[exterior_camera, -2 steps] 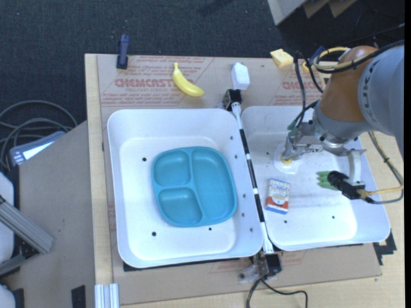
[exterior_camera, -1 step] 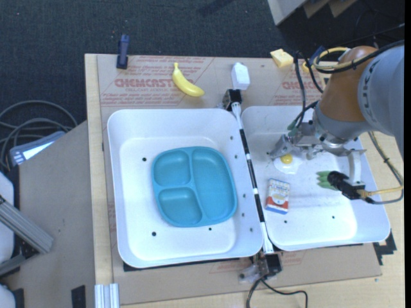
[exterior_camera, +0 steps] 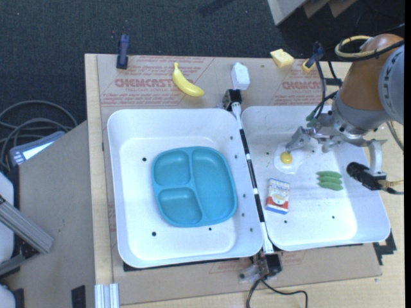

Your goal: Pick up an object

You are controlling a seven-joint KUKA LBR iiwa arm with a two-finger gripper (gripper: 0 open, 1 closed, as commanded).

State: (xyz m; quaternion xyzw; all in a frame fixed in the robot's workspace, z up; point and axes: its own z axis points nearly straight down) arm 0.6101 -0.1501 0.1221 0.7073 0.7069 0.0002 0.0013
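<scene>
Nearest the camera, along the bench's front edge: a clamp with trailing cable (exterior_camera: 263, 271) right under the seam where the two bins meet.

Next up, left bin (exterior_camera: 128, 172): holding a blue divided plate (exterior_camera: 192, 186), three compartments, sitting roughly in the middle, slightly tilted in plan.

Right bin (exterior_camera: 366, 226): three small things in there. Closest to the front, a little red, white and blue packet (exterior_camera: 278, 195), lying flat near the divider between the bins. Off to its right, well apart, a green pea pod (exterior_camera: 330, 180). Just behind the packet, a toy fried egg (exterior_camera: 286, 160), white with a yellow yolk.

Over that same bin, coming in from the right: grey arm (exterior_camera: 369, 85) with the orange band up top, gripper (exterior_camera: 303, 141) pointing down and left, hanging just beside the fried egg on its far side. Fingers look spread a bit, nothing visible between them, not gripping anything as far as can be seen. Can't tell if a fingertip actually touches the egg.

Further back, on the cardboard behind the bins: a banana (exterior_camera: 186, 82) behind the left bin, a small white block (exterior_camera: 240, 75) near the divider's far end, a yellow wedge of cheese (exterior_camera: 281, 58) behind the right bin, and a blue clip (exterior_camera: 122, 50) at the far left corner.
</scene>
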